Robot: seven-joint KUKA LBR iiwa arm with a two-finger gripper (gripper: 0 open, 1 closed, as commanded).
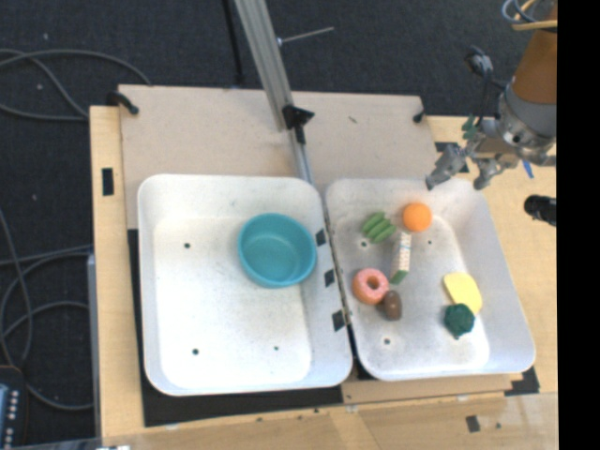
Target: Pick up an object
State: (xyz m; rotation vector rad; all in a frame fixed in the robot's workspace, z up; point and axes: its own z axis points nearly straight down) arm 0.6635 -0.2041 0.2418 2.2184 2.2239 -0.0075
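My gripper (463,170) hangs open above the far right corner of the right bin (506,340), with nothing between its fingers. Below it in that bin lie an orange ball (417,217), a green ridged piece (378,227), a small white stick-shaped piece (404,250), a pink donut (370,285), a brown lump (392,305), a yellow block (462,289) and a dark green lump (458,320). The orange ball is the nearest of these, to the gripper's lower left.
A teal bowl (276,248) sits in the left bin (169,345). A slanted metal pole (267,54) rises from between the bins at the back. Cables lie on the dark floor at left.
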